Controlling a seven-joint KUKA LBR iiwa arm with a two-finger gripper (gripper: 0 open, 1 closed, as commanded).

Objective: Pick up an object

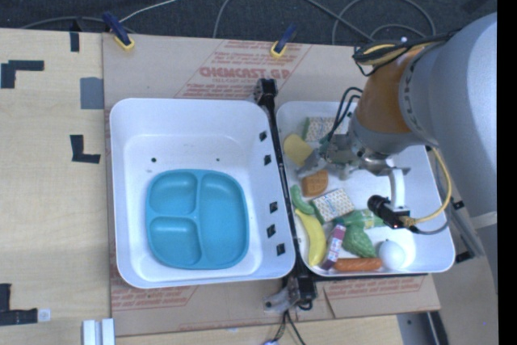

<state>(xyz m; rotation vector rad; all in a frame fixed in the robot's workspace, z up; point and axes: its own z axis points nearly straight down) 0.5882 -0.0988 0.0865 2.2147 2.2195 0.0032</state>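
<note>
Right now you have two white bins side by side on the bench. Your left bin [129,174] holds one thing: a blue divided plate [196,219] with three compartments, lying flat toward its near side.

Your right bin [436,250] is the crowded one. Count along its left wall and you get one yellow banana [311,234] near the front, one yellow block [296,148] farther back, and one orange piece [315,183] between them. Just right of the banana sits one checkered packet [332,204], one green leafy item [355,232], one small purple packet [335,238], one orange carrot [356,264] and one white egg [392,253] at the near edge.

Your gripper [335,153] is down in the far half of the right bin, just beside the orange piece; how its hand stands, you cannot tell from up here.
</note>
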